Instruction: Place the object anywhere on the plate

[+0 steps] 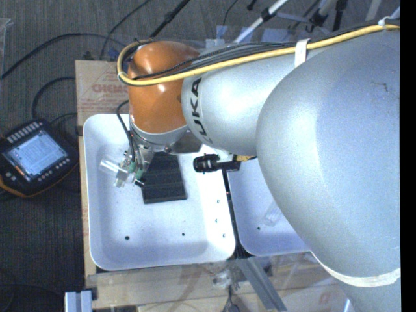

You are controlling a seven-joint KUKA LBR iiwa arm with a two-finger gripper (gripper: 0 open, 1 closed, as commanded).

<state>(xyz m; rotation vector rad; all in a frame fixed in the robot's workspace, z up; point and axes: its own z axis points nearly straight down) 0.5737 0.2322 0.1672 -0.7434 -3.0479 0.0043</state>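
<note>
Starting at the near rim of the left bin, we see bare white floor. Farther in lies a dark ribbed rectangular plate, its long axis running near to far. Just left of it the gripper hovers, something small and greenish at its tip, though we cannot tell whether that is the object or whether it is gripped. We judge the plate sits immediately right of the gripper.

Surroundings: bench, two bins, pendant, cables.
Left bin and right bin sit side by side on the bench. A pendant with a lit screen lies on the floor at left, black cables nearby.
</note>
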